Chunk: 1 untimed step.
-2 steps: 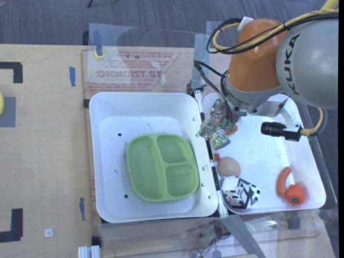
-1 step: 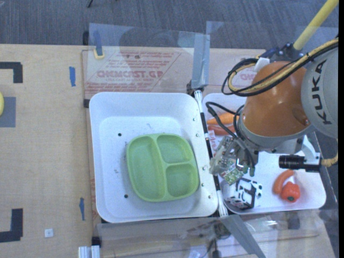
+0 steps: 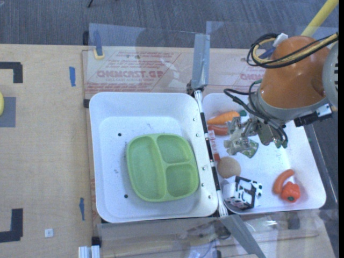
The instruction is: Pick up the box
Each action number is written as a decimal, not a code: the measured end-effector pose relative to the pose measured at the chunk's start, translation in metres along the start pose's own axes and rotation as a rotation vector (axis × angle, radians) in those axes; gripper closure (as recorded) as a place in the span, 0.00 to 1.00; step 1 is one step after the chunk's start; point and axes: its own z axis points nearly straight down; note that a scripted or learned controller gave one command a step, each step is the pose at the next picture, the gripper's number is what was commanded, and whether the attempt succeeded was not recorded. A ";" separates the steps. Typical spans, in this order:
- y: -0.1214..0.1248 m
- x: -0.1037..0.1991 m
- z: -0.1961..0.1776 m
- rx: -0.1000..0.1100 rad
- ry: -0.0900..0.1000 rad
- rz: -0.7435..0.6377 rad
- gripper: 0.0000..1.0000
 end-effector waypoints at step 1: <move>-0.050 -0.052 0.095 0.001 -0.007 0.077 1.00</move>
